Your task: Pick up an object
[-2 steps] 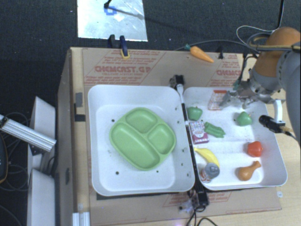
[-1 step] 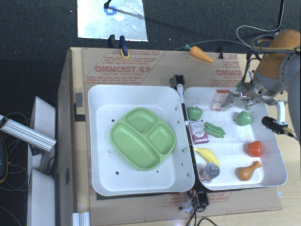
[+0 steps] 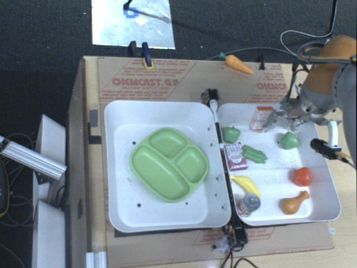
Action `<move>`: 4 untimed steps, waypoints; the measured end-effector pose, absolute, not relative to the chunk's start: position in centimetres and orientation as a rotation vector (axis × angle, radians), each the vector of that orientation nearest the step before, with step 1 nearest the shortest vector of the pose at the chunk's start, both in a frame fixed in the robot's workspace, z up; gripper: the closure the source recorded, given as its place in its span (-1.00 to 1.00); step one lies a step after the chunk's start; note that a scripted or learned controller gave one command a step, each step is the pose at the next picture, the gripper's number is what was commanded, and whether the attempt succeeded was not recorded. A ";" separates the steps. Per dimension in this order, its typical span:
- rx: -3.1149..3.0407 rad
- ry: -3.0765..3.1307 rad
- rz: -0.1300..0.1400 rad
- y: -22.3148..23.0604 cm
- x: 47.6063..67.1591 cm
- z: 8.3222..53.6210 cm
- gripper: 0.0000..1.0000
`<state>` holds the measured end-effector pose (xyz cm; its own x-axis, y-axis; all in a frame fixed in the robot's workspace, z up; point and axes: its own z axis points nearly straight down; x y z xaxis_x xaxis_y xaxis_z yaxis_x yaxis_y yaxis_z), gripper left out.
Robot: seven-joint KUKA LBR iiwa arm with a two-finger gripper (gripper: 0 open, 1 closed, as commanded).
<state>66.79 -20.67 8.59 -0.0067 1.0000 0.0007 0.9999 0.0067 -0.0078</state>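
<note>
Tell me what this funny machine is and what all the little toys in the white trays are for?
It is a robot arm, grey with an orange band, reaching in from the right. The camera sits above the bench and looks down at a slant. At the arm's tip is a pincer for grabbing things, hovering over the back of the right bin. I see nothing held in it. That bin holds toy food: a banana, a red tomato, a brown drumstick, some green vegetables, a small red box and a can. The left bin holds a green divided plate. A toy carrot lies outside on the bench. The robot's job is picking one up.
</note>
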 end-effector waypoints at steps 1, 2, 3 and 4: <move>-2.210 -2.225 0.008 -20.7 66.8 8.6 -1.00; -2.210 -2.225 0.008 -20.7 66.8 8.6 -1.00; -2.209 -2.225 0.008 -20.7 66.8 8.6 -1.00; -2.209 -2.225 0.008 -20.7 66.8 8.6 -1.00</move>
